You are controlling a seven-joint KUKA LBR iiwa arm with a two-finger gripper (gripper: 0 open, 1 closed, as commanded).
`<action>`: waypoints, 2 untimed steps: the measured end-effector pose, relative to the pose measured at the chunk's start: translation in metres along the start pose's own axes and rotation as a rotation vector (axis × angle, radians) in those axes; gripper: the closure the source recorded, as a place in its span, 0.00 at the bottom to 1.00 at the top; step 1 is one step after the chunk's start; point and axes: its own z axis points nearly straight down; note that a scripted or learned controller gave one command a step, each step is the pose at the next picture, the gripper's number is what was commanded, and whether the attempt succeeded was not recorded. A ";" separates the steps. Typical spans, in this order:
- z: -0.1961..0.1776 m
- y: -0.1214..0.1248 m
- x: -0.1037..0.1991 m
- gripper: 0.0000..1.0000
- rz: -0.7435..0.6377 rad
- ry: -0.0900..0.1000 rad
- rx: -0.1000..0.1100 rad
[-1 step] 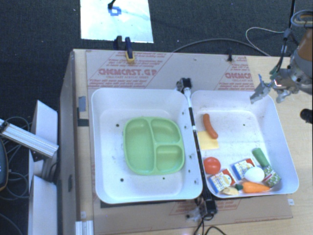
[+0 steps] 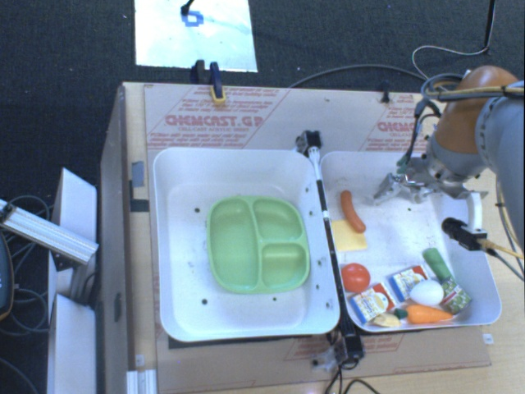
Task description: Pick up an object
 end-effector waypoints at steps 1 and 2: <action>-0.001 0.001 0.060 0.00 0.000 0.002 0.001; -0.001 0.028 0.086 0.00 0.000 0.000 -0.002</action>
